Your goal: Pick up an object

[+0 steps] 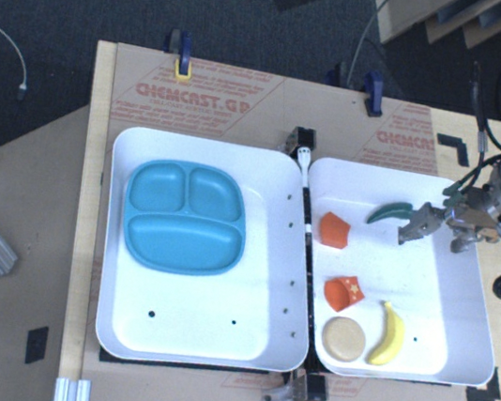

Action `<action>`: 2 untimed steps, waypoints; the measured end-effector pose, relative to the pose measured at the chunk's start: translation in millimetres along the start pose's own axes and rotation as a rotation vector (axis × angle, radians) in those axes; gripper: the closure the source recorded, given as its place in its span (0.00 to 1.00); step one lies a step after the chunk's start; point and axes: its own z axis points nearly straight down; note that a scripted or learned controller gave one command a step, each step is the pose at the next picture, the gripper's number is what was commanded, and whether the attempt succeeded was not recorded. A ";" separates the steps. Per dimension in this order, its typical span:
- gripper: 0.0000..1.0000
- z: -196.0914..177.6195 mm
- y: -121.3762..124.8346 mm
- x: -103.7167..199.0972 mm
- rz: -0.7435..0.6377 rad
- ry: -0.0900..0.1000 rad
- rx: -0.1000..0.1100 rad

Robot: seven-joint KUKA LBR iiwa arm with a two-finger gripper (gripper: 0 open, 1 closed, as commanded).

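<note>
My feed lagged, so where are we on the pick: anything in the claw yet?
Done: the arm has reached over the right bin. In hand: nothing visible; the claw is spread open over the bin's far side, beside the green pepper. Left: the whole grasp and lift. Both orange pieces, the round tan piece and the banana lie on the bin floor.

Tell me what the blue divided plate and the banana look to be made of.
Blue divided plate: likely moulded plastic, with uniform colour, rounded compartment ridges and a soft sheen. Banana: probably a plastic toy, judging by its even, unblemished yellow and smooth surface, though a real fruit cannot be ruled out at this resolution.
</note>
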 end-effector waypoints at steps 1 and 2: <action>0.00 -6.4 2.4 0.3 -0.003 -0.002 -0.013; 0.00 37.8 -2.9 -0.1 -0.002 0.000 -0.006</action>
